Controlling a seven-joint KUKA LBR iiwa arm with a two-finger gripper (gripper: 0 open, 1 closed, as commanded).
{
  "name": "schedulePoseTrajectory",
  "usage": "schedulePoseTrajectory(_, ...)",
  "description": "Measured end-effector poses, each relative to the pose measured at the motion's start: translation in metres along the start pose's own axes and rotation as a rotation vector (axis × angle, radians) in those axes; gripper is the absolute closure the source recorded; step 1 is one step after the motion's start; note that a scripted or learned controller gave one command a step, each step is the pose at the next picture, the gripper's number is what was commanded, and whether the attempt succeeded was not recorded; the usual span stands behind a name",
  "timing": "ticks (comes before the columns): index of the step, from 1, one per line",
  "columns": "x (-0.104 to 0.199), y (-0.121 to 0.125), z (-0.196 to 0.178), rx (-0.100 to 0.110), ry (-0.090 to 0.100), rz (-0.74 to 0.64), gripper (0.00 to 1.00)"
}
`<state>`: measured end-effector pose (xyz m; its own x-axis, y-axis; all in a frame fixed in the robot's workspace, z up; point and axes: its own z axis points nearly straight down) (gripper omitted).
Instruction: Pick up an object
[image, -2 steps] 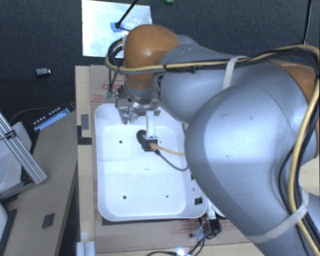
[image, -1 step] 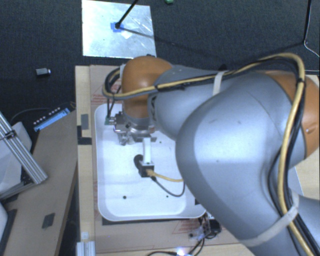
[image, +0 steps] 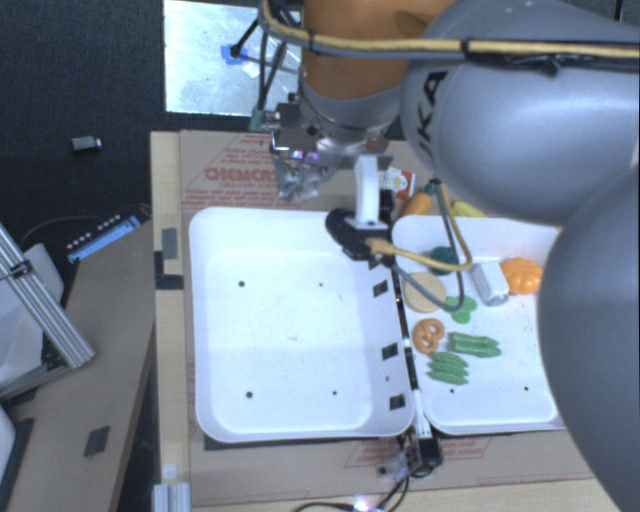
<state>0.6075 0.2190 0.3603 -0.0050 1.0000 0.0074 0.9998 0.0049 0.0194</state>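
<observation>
Cardboard (image: 228, 176) behind L bin (image: 290, 330): wrist (image: 335, 108) hangs above, arm (image: 520, 130) reaching over R bin (image: 512, 392).

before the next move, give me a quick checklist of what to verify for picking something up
1. Something to pick: ok. An orange pretzel-shaped toy and a green pod-shaped toy lie in the right white bin.
2. Gripper over a target: not ok. It is beyond the far rim of the left white bin, over the brown cardboard sheet.
3. Gripper free of load: cannot tell; its tip is blurred.
4. Room around the pretzel: cannot tell; the pod lies close beside it.
5. Whole right bin in sight: not ok; the grey arm covers its right side.
</observation>
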Motion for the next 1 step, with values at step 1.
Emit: schedulePoseTrajectory(1, 0.0181, -0.0659, -0.0297, 0.016, -0.003, -0.004, 1.00)
